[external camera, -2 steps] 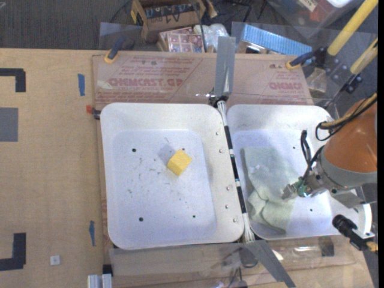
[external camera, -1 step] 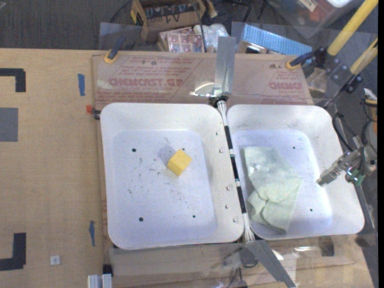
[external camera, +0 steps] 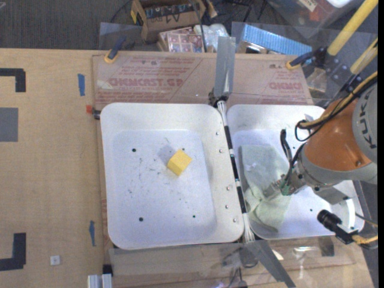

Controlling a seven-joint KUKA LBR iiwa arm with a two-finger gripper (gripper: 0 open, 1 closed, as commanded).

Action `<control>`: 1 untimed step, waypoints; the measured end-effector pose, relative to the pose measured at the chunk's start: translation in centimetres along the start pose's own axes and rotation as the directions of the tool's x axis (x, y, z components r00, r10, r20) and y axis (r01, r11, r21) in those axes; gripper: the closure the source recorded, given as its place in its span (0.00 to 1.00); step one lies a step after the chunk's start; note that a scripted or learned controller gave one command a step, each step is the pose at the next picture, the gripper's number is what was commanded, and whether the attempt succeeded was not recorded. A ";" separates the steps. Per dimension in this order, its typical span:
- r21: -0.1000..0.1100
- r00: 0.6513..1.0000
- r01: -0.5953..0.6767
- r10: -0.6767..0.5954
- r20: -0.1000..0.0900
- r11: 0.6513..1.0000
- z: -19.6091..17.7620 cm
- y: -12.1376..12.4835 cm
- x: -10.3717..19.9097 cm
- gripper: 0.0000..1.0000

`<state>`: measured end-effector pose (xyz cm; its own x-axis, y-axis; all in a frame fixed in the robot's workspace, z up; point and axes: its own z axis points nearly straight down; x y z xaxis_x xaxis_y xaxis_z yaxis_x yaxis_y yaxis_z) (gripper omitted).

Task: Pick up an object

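- A yellow block (external camera: 179,162) is sitting near the middle of the left white bin (external camera: 120,125), tilted so one corner is pointing toward the camera, with nothing touching it.
- A pale green cloth (external camera: 267,188) is lying crumpled in the right white bin (external camera: 264,116), against its left wall and front edge.
- The grey arm with the orange band (external camera: 336,146) is reaching in from the right over the right bin.
- The gripper (external camera: 282,188) is pointing down at the cloth, touching or just above it; I cannot tell how it is set.
- A strip of brown cardboard (external camera: 180,80) is lying behind both bins.
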<state>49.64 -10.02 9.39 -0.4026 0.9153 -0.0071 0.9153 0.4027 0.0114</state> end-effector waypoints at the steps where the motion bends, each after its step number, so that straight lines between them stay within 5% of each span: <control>1: 0.009 0.992 0.129 -0.129 -0.007 0.992 -11.9 0.8 5.4 1.00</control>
<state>48.02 -4.70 21.24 -0.5172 0.8559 -0.0013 0.8559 0.5172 0.0015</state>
